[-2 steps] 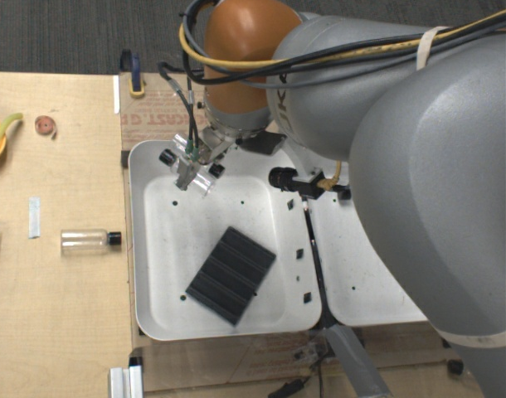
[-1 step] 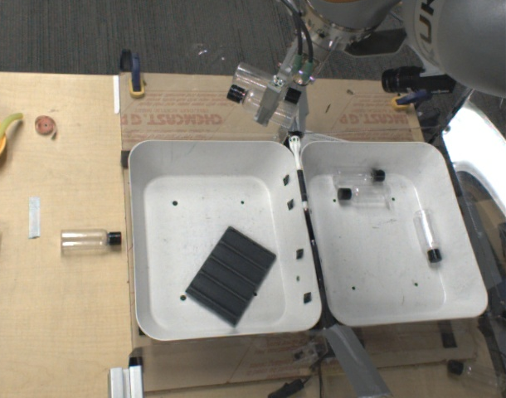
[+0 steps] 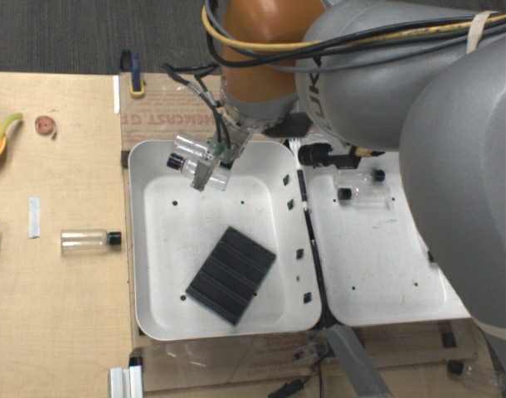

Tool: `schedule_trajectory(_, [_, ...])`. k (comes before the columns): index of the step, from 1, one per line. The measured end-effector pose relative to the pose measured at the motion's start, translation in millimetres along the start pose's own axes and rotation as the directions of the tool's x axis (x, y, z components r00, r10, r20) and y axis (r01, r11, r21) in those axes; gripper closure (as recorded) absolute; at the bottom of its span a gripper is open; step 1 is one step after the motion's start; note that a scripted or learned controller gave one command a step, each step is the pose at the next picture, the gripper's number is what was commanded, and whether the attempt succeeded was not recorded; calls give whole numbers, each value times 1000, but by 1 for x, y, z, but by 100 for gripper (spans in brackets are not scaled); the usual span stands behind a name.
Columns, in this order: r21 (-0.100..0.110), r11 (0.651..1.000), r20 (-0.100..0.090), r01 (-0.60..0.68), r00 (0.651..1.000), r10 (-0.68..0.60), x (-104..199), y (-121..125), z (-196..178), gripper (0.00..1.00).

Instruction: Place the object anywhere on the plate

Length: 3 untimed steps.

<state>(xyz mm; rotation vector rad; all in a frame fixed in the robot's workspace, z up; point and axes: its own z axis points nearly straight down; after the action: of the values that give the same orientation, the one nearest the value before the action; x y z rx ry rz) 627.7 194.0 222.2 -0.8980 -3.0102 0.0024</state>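
Note:
The black ribbed plate (image 3: 231,274) lies flat and slantwise in the left bin (image 3: 153,305), near its front. My gripper (image 3: 201,167) hangs over the back of that bin, up and to the left of the plate. It is shut on a small clear vial (image 3: 183,153) with a dark cap at its left end. The vial is held above the bin floor, well apart from the plate.
The right bin (image 3: 386,288) holds clear vials with black caps (image 3: 357,192) near its back. Another clear vial (image 3: 89,239) lies on the wooden bench left of the bins. The arm's big grey body (image 3: 419,98) covers the upper right.

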Motion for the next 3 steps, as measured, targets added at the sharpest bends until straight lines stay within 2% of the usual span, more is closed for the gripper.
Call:
schedule_trajectory(1, [0,970,-1,243,970,-243,48,9,46,100])
schedule_trajectory(2, [-1,970,0,243,970,-243,47,9,46,0])
schedule_trajectory(3, [-1,959,1,282,959,-282,-8,18,-68,0])
